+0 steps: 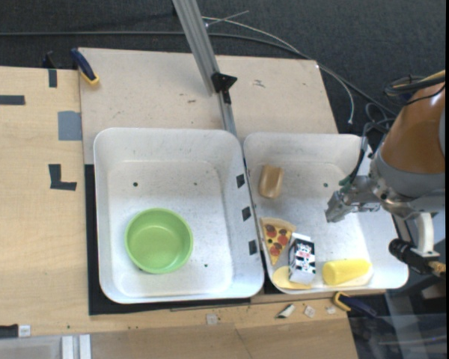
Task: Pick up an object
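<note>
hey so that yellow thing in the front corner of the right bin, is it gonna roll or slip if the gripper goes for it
The yellow object looks rounded like a short cylinder, so it may roll if nudged from the side. It lies close to the right bin's front wall, which could stop it but crowd a grasp. Its smooth-looking surface might slip.

Green bowl [159, 239] sits upright, mouth open to the camera, at about seven o'clock in the left bin [112, 200], all alone there. Over in the right bin [307, 152], a tan bread-like piece [270, 180] lies at ten o'clock, close to the dividing wall. Below it, a pizza slice [277, 238] with red toppings lies flat at seven o'clock. Just beside that, touching it, a small black-and-white carton [302, 259] lies tipped on its side. At five o'clock a yellow rounded block [347, 271] rests near the front rim, just beside the carton.
</note>
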You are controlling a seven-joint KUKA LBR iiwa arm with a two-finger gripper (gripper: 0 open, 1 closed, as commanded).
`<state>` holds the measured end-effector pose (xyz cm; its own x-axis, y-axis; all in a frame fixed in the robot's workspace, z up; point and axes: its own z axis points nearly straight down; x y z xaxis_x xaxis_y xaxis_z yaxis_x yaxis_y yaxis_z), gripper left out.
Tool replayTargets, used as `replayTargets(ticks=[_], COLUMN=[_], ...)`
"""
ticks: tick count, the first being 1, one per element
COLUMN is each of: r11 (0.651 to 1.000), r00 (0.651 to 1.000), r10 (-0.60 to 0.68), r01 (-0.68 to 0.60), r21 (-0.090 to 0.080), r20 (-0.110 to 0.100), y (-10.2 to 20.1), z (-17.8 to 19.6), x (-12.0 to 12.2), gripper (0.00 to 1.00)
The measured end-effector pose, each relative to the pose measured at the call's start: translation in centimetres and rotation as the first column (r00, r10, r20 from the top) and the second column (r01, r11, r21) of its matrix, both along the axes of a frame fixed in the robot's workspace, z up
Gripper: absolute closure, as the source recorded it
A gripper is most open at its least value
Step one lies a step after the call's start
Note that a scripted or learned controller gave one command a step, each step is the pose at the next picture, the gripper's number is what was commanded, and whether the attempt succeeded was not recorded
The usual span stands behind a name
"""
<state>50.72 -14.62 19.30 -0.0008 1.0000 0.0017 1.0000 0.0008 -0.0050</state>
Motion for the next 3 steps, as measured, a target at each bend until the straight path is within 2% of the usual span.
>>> replayTargets(ticks=[1, 2, 3], r11=[1.000, 1.000, 1.000], r00=[1.000, 1.000, 1.000], r10=[0.000, -0.001, -0.002], r01=[0.000, 0.001, 0.002], r21=[0.000, 0.000, 0.000], r20=[0.000, -0.007, 0.001], y=[0.0, -0.6, -0.6], z=[0.0, -6.4, -10.4], x=[0.0, 0.1, 0.1], gripper=[0.00, 0.00, 0.00])
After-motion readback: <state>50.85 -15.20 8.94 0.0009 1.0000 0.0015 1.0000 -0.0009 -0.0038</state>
